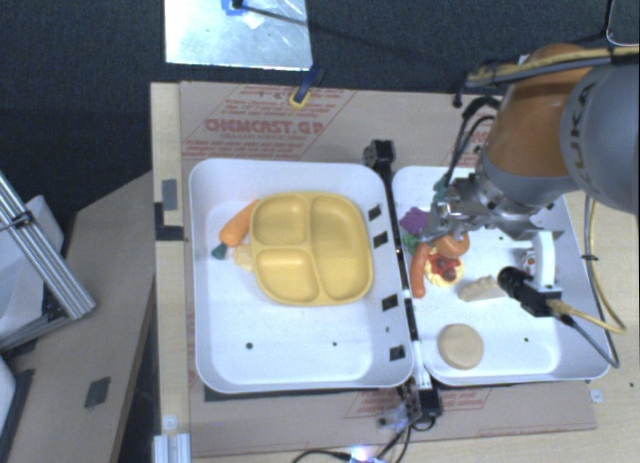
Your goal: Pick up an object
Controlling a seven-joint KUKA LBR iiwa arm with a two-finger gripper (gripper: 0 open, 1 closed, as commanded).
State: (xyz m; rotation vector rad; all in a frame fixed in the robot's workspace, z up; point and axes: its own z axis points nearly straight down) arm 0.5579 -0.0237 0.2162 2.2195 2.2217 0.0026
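Jaws of gripper (pixel 450 223) masked by the wrist: open or closed, cannot tell. Nearest, in the right bin (pixel 525 363) of 2, tan disc (pixel 461 345): probably light, stiff and smooth, best pinched across its rim. Beyond, beige block (pixel 480 288): easily spanned across its short sides. Further, orange carrot (pixel 418 271) along the divider, just below the gripper: likely slick, tapered, prone to roll; best taken mid-length. Farthest, purple piece (pixel 413 219).

A divided plate (pixel 305 249) sits in the left bin (pixel 215 351), a carrot (pixel 238 223) at its left; a round cookie (pixel 461 345) lies near in the right bin (pixel 520 356).
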